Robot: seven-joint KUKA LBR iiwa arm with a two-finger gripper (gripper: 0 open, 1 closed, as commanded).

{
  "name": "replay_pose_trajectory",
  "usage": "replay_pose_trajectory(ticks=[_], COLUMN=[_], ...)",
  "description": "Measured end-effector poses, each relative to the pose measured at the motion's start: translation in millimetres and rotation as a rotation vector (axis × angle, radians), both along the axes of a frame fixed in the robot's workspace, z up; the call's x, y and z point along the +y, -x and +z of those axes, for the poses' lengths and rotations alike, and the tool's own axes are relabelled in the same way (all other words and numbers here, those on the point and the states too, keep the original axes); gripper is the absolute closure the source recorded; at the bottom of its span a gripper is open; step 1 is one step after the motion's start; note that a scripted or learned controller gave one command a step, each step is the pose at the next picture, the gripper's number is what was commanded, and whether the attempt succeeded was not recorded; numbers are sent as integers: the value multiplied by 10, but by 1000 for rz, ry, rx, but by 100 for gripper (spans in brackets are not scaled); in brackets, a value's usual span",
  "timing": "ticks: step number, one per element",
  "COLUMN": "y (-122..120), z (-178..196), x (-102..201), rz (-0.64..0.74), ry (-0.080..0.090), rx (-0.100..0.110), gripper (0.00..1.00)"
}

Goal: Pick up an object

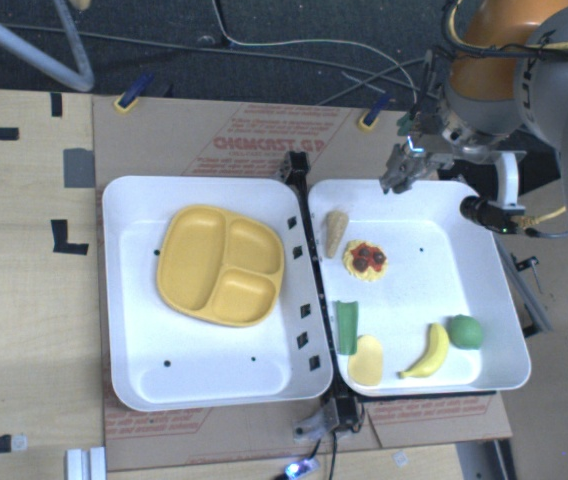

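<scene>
Banana [427, 353], long axis diagonal, tip seemingly toward upper right

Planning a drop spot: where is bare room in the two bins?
Left bin: bare floor below the yellow plate. Right bin: open middle between the tart and banana. Crowded along the bottom edge, by the green ball.

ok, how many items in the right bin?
6: cone by the divider at the top, tart beside it, green stick and yellow piece at lower left, banana and green ball at lower right. None looks hidden.
</scene>
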State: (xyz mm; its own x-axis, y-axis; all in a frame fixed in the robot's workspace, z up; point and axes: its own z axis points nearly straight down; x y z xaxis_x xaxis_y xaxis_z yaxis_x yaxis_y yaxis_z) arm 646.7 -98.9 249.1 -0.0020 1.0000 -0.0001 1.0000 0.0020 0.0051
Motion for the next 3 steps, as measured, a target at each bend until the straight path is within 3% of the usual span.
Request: replay_pose_trajectory(ticks=[1, 3], y=[126, 296], z=[-9, -123], x=[618, 1525], rz=[5, 4], ry=[-2, -1], rx=[7, 8], gripper=[100, 100])
